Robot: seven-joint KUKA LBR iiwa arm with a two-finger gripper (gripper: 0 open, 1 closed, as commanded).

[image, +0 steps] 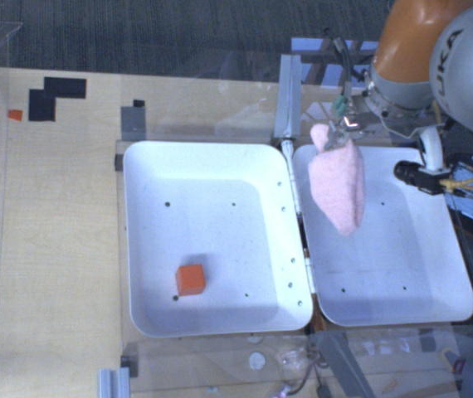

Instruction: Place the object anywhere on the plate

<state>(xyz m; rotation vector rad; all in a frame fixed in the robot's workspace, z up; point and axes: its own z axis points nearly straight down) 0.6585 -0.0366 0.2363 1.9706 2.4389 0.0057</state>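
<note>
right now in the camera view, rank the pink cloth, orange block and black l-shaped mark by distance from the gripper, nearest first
1. pink cloth, hanging from the gripper, over the right bin.
2. orange block, in the left bin, toward its front.
3. black L-shaped mark, on the bench's far left.

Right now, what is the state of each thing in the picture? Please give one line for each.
pink cloth: hanging limp from the tool, lifted over the right bin.
tool: above the right bin's far left corner, top of the cloth at its tip.
orange block: lying in the left bin, near its front.
left bin: holds the block.
right bin: under the hanging cloth.
</note>
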